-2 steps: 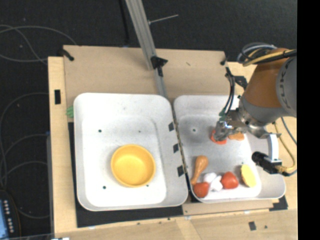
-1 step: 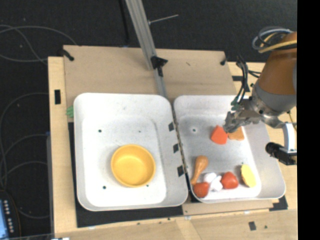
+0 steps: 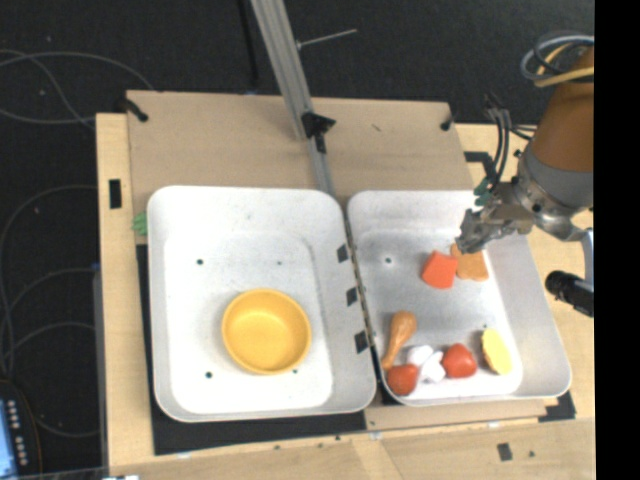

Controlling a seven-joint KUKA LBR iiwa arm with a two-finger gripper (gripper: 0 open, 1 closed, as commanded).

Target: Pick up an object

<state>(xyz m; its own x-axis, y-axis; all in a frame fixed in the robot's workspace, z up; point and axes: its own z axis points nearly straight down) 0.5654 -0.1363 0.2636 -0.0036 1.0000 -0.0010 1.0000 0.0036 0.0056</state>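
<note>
Above the right bin, hand meets an unlabelled orange block.

Pretty clearly a robotics lab or test cell, not anyone's home. There's a plain tan bench sitting on a dark carpeted floor, with loose cables snaking around at 9 o'clock. An aluminium mast runs up toward 12 o'clock. Two shallow white bins sit side by side, the right one holding plastic toy food, the left a yellow bowl. An industrial robot arm comes in at 3 o'clock.
</note>
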